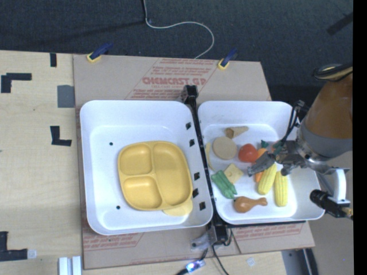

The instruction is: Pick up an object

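- Toy food, right bin (287, 110): tomato (248, 152), two corn cobs (274, 183), drumstick (250, 203), green vegetable (223, 183), cheese wedge (232, 172), round biscuit (224, 148).
- Gripper (268, 160): low over tomato and corn; finger state cannot be told.
- Left bin (92, 119): yellow divided plate (153, 173).
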Motion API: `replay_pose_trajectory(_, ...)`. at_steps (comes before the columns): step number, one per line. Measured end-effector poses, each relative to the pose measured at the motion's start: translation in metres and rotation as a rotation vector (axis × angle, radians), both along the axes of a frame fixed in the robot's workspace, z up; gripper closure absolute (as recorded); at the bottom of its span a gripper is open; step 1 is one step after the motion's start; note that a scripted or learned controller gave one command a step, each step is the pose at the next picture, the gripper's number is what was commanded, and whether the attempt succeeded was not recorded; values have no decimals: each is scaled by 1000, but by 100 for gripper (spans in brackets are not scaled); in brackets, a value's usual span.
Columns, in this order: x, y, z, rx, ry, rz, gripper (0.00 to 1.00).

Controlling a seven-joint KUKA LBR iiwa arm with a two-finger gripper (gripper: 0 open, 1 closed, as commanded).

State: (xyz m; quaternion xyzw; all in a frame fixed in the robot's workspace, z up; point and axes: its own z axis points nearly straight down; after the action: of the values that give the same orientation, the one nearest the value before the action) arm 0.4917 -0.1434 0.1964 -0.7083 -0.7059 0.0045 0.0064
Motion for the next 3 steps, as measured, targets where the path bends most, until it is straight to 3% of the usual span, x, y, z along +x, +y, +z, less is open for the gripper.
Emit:
replay_pose_trajectory(1,3,0,6,-2,-13,4,0)
replay_pose_trajectory(3,-6,-9,-84,-3,-11,3,0)
